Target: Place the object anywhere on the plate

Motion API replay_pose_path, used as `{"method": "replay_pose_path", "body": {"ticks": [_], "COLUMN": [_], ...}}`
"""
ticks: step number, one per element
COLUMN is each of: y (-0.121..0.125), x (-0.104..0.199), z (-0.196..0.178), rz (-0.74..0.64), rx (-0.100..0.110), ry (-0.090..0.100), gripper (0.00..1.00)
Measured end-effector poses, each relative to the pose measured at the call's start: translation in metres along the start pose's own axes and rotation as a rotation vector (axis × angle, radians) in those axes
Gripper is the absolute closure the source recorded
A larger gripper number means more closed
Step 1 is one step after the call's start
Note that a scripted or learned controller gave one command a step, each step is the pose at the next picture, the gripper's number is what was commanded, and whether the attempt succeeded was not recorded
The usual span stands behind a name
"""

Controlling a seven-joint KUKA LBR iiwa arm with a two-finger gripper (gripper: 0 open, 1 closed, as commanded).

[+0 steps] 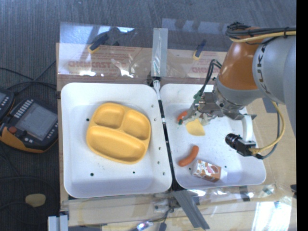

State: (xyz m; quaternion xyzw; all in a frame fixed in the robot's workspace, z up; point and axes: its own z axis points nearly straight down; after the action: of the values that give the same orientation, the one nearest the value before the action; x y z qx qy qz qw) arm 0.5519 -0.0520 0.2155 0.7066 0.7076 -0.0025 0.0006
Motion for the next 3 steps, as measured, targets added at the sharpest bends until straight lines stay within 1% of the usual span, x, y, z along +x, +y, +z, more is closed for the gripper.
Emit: {"method": "replay_pose_path", "body": {"ticks": [1,2,3], "y": [0.004,0.017,0.017], "x": [0.088,0.146,0.146], "z": [0.033,0.033,0.032], "rz": [-0.001,-0.002,-0.001], "rx": [0.002,0.002,0.001], "ry": [0.004,0.003,0.002], "gripper": [1.00,1.00,0.00]}}
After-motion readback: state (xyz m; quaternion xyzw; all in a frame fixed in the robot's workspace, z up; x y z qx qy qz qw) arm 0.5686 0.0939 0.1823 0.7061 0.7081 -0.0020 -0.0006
